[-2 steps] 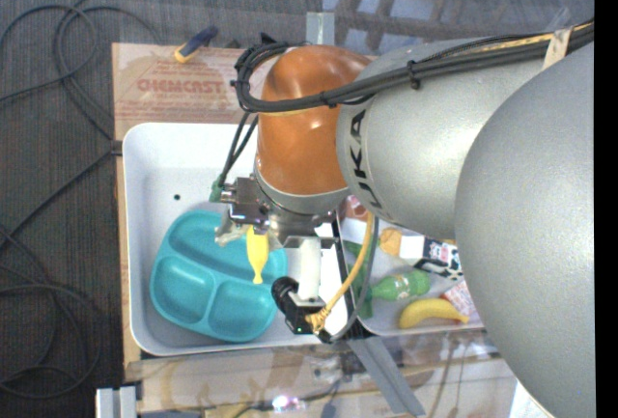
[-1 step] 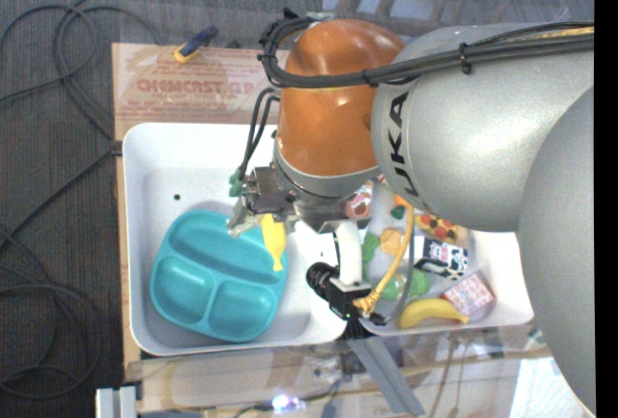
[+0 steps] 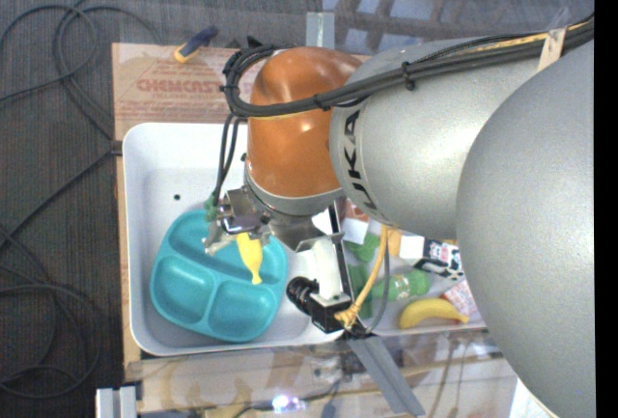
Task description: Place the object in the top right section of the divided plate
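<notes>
Where the arm's wrist comes down over the left bin, a small yellow object (image 3: 250, 256), tapered to a point at its lower end, hangs over the turquoise divided plate (image 3: 208, 295), with its upper end up against the tool (image 3: 238, 231). The tool's metal parts sit right at the top of the yellow piece, but whether they are apart or clamped on it cannot be told from this angle. The yellow piece lies over the plate's right side, around the ridge between the far right section and the near one; whether it touches the plate is unclear. The plate rests in the near part of the left white bin (image 3: 154, 165), tilted a little in the view, with two smaller sections along its near side. The orange band (image 3: 294, 131) and the grey arm (image 3: 463, 146) cover most of the right bin. In what shows of that bin lie a banana (image 3: 432, 312), a green bottle-like item (image 3: 394, 287), and a white printed package (image 3: 439, 257). A black cable clamp (image 3: 307, 295) hangs just right of the plate. The worktop (image 3: 145, 88) under the bins bears red printed lettering.
</notes>
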